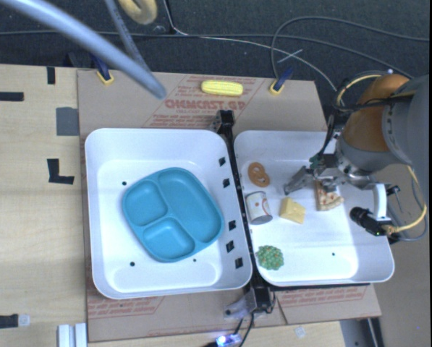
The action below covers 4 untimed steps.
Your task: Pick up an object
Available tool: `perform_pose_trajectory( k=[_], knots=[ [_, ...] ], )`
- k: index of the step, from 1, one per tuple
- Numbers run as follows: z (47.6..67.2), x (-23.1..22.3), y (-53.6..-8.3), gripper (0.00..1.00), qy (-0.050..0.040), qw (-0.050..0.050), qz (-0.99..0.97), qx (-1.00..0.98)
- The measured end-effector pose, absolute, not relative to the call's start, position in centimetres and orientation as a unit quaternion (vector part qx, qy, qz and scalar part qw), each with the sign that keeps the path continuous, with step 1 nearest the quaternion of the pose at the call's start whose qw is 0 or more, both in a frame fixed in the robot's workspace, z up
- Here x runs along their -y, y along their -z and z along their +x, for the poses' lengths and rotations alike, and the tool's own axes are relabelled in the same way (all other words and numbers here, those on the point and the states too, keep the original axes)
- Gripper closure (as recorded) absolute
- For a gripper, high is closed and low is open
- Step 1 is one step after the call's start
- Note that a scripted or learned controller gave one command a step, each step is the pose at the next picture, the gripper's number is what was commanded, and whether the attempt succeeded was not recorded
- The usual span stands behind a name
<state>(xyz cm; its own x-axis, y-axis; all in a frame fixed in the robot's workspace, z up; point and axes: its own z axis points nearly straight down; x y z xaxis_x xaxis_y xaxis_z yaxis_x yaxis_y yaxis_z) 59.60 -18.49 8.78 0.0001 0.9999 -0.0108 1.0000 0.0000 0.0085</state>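
The grey arm with its orange band reaches in from the right over the right shallow white bin (375, 266). Its fingers (313, 173) hang spread apart with nothing between them, just beside a brown and white slice-shaped toy (328, 197). Near that lie a pale yellow cheese wedge (294, 210), a small white cylindrical can (257, 207), a brown pretzel-shaped piece (257, 173) and a green broccoli-like clump (270, 256). The left white bin (100, 266) holds a blue three-compartment plastic plate (172, 213). A yellow corn cob toy (221, 87) lies on the cardboard-covered surface (187, 105) behind the bins
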Motion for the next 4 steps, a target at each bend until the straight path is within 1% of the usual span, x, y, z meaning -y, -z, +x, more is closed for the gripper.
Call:
perform_pose_trajectory(
  k=[1, 2, 4],
  knots=[
    [59.9, 18.6, -10.4, 1.0, -0.0019, 0.012, 0.707, -0.707],
    [60.2, 19.0, -14.8, 1.0, -0.0007, 0.001, 0.707, -0.707],
    [60.1, 19.0, -23.3, 1.0, -0.0009, 0.001, 0.707, -0.708]
  ],
)
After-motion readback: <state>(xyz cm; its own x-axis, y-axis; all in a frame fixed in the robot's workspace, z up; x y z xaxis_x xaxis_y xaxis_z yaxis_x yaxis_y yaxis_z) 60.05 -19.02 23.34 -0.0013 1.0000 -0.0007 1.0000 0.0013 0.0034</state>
